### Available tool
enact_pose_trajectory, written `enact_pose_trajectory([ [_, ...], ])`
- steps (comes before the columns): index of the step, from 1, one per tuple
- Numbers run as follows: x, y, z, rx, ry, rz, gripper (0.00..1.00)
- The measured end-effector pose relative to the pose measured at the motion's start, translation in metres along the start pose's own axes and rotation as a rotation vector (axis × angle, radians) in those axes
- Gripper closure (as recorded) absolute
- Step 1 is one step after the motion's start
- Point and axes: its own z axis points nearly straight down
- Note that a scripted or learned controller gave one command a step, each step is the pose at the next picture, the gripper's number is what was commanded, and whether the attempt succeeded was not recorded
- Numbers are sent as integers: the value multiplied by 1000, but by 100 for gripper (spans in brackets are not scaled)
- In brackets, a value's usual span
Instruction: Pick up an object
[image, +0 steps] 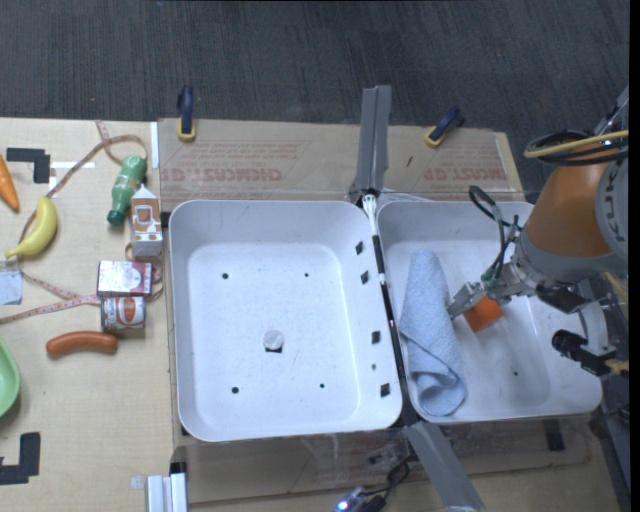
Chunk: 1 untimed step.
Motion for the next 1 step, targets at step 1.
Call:
enact_pose_trajectory([
  [1, -1, 0, -9, -1, 0, 4, 100],
])
